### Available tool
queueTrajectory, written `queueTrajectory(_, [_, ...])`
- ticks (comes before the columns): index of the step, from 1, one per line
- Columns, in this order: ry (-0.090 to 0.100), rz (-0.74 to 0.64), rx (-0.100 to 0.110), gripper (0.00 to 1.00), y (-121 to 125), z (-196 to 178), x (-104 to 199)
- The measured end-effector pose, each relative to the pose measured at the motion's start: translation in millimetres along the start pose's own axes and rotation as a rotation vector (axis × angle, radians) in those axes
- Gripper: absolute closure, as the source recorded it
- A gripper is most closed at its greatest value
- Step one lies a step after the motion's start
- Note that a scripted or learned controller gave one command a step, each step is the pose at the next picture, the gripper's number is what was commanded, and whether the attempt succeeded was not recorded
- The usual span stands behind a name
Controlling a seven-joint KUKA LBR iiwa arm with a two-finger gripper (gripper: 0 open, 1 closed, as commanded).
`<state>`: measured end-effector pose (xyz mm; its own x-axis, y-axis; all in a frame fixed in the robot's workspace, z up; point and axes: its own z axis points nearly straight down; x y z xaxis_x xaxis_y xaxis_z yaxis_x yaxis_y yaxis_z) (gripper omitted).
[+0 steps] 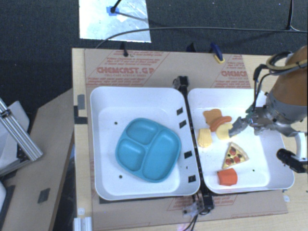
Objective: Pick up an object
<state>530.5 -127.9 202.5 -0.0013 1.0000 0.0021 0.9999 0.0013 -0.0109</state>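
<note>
Hovering tool (237, 127) beside hot dog (221, 122), long axis pointing up-right.

One fixed camera looks down aslant on both white bins (144, 97).

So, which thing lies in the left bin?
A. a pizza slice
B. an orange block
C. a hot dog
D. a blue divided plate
D: the blue divided plate lies alone in the left bin, while the food toys are in the right bin.
</note>
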Motion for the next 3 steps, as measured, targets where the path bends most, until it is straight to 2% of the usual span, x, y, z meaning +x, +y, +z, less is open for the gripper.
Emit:
queueTrajectory(1, [-0.002, -0.003, -0.012, 0.00, 2.8, -6.1, 0.2])
queueTrajectory(2, [-0.001, 0.000, -0.008, 0.00, 3.6, 56.7, 0.7])
queueTrajectory(3, [-0.001, 0.000, -0.009, 0.00, 9.0, 103.7, -6.5])
